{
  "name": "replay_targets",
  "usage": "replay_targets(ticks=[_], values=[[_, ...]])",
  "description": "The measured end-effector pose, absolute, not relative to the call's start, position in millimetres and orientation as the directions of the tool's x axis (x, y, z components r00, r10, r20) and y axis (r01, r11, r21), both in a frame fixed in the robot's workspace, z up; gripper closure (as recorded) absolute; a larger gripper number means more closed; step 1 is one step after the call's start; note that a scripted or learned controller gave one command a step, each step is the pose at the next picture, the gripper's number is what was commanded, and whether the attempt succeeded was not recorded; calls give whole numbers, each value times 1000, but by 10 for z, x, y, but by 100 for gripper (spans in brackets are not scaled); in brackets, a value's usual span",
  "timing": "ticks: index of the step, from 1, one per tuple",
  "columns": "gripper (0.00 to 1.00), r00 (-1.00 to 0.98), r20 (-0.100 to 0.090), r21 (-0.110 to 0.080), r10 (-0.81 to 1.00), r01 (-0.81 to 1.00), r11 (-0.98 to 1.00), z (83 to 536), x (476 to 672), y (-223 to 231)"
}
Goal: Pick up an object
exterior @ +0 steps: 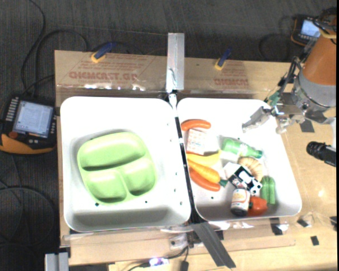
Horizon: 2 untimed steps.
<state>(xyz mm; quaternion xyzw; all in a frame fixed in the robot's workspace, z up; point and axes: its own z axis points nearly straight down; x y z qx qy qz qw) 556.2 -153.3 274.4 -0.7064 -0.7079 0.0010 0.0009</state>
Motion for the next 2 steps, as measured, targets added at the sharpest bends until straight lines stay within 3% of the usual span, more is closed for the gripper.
replay_targets(ticks=[1, 2], values=[[0, -22, -1, -3, 1000, 1000, 22, 1196, 5709, -1533], [0, -249, -17, 29, 968, 968, 249, 962, 5221, -1598]])
